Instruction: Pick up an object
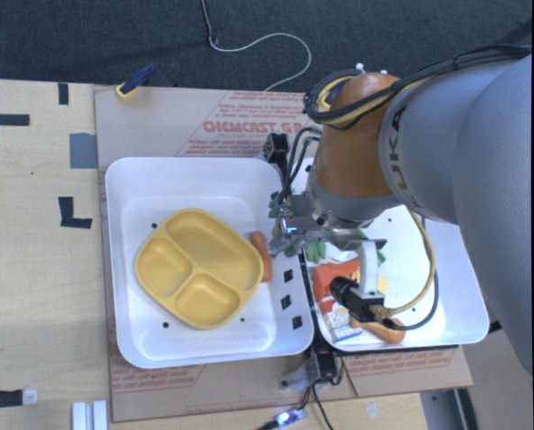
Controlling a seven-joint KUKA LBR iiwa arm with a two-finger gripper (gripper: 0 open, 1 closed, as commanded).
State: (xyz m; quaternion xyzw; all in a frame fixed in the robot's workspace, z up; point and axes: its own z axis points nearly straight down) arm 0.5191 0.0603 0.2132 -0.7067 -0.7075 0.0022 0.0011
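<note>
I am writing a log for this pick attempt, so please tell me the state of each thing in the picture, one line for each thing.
yellow divided plate: lies flat in the left bin, right side up, compartments bare.
orange carrot-like piece: lies at the plate's right edge, touching it.
left bin: holds the plate and the orange piece.
right bin: holds a pile of small items, partly hidden by the arm.
gripper: low over the divide between the bins.
</note>
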